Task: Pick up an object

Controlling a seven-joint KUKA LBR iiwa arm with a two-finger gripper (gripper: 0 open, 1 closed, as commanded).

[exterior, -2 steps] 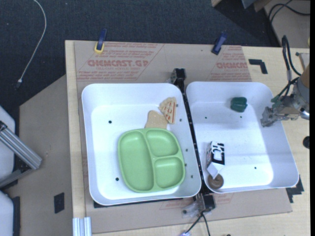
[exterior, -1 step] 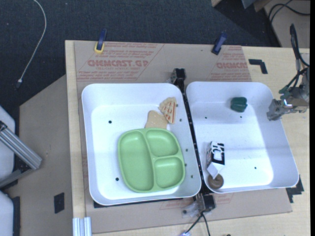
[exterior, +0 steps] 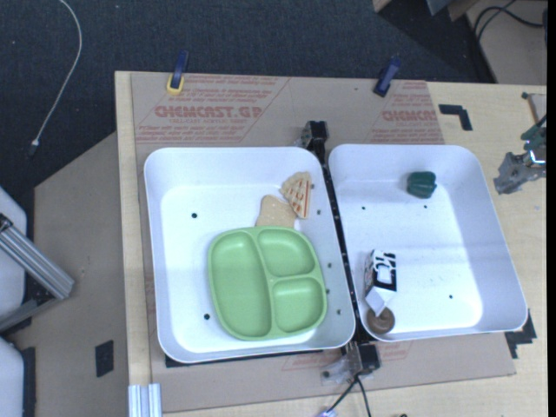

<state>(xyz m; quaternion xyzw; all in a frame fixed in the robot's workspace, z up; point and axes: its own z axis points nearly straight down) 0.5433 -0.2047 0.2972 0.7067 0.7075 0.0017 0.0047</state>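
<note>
Where dark blue carpet surrounds it, my desk (exterior: 130,233) shows a cardboard sheet printed with red lettering, clamped by two blue clips at its far edge, and it bears two white bins side by side. The left bin (exterior: 174,189) holds a green divided plate (exterior: 266,282) with two tan waffle-like pieces (exterior: 288,200) touching its far rim. The right bin (exterior: 469,233) holds a small dark green lump (exterior: 421,183) near its far wall and a black-and-white packet (exterior: 380,276) against the wall shared with the left bin. My hand (exterior: 521,165) hangs just beyond the right bin's outer wall; whether it is released or clenched I cannot tell.
</note>
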